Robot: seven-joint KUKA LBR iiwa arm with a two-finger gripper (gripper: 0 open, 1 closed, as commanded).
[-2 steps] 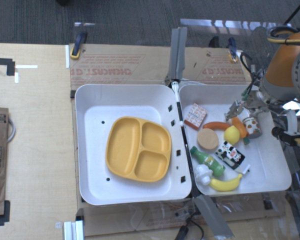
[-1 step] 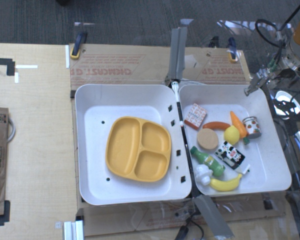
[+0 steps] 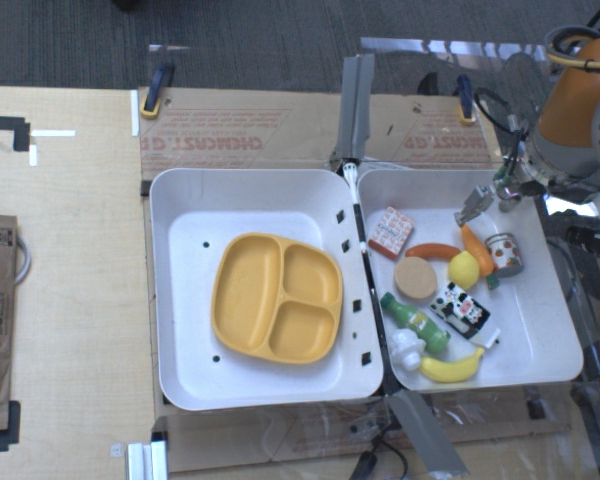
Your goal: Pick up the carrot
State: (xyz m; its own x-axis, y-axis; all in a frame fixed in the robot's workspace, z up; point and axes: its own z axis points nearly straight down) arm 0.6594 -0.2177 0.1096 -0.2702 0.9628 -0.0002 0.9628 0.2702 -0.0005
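Banana (image 3: 452, 367): lies at the near edge of the right bin (image 3: 555, 313), yellow, curved, closest to the camera of all the toys.
Bottle: green bottle (image 3: 416, 325) with a white cap lies just behind the banana, slanted.
Cow-print box: black-and-white box (image 3: 460, 310) sits just right of the green bottle.
Round disc: tan disc (image 3: 415, 277) lies flat near the middle of the right bin, beside the cow-print box.
Lemon: yellow lemon (image 3: 464, 269) rests between the disc and the carrot.
Carrot: orange carrot (image 3: 477, 249) lies in the far right part of the right bin, slanted, touching the lemon, with a can (image 3: 503, 253) just to its right.
Sausage: orange-red sausage (image 3: 432, 252) lies just left of the carrot, behind the disc.
Carton: small red-and-white carton (image 3: 390, 233) stands at the left of the pile, near the divider.
Left bin: left bin (image 3: 180, 298) holds a yellow divided plate (image 3: 277, 297), lying flat.
Arm: grey with an orange band, comes in from the upper right, wrist angled down and leftward over the far right corner of the right bin.
Gripper: gripper (image 3: 477, 204) hangs just behind the carrot, above and apart from it.
Jaws: nothing between them; whether they are spread or closed, I cannot tell.
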